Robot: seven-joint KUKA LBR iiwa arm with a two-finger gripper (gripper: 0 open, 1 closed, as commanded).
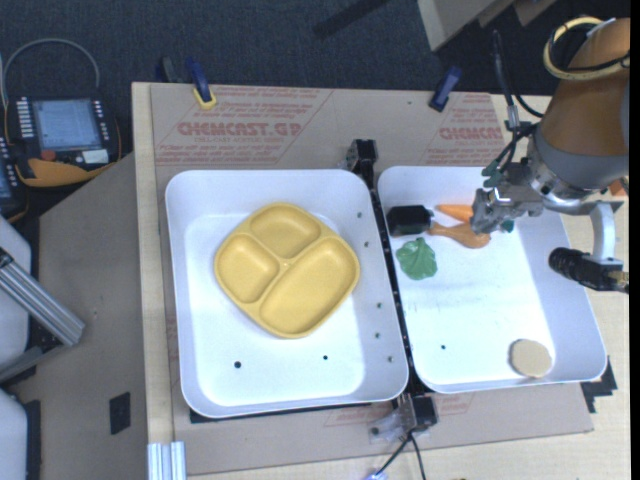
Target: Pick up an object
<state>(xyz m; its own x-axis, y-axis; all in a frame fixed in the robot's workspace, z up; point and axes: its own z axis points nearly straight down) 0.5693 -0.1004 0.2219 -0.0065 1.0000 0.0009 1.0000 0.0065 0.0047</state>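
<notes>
Gripper [487, 218] is hovering low over the right bin [570, 313], right above an orange carrot-like piece [458, 234]; I cannot tell how it is set. Going left to right: yellow divided plate [287, 268] sitting in the left bin [190, 268], then black block [407, 219], green lump [417, 259], the carrot, tan disc [530, 357]. Best centring squarely over the carrot before closing.

Setting: robotics laboratory test bench.
Evidence: grey-and-orange industrial robot arm [585, 108]; handheld teach pendant with screen [62, 133]; brown masked board clamped under two shallow white plastic bins [190, 268].
</notes>
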